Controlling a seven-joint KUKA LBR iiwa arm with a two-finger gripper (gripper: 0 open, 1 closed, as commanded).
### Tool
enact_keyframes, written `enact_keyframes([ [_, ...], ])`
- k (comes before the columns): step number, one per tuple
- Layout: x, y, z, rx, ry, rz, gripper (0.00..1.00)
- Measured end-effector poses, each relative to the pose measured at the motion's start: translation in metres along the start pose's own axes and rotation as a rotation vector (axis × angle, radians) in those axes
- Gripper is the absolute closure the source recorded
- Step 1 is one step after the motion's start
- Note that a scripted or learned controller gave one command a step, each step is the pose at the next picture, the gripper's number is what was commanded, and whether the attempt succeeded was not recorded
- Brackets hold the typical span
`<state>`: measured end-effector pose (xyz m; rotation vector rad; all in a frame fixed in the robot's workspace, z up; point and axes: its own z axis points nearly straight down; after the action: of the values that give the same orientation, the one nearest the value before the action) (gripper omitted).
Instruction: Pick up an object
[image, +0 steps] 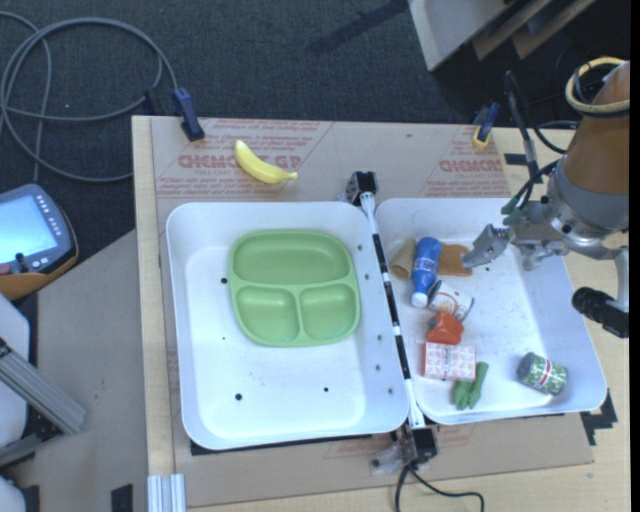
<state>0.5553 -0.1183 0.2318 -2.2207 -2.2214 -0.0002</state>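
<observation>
- gripper (490, 247) hangs over the right bin (560, 300), just right of the blue bottle (425, 268)
- can't tell finger state
- green divided tray (294, 286) sits in the left bin (200, 350)
- banana (262, 164) lies on the bench

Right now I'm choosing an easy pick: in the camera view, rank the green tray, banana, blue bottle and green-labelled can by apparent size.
1. green tray
2. banana and blue bottle, too alike to rank
3. green-labelled can
</observation>
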Motion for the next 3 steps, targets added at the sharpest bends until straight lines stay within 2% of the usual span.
enact_keyframes([
  [1,0.006,0.037,0.139,0.004,0.001,0.0,0.0],
  [2,0.026,-0.013,0.148,0.002,0.0,0.001,0.0],
  [3,0.022,-0.03,0.148,0.002,0.001,0.001,0.0],
])
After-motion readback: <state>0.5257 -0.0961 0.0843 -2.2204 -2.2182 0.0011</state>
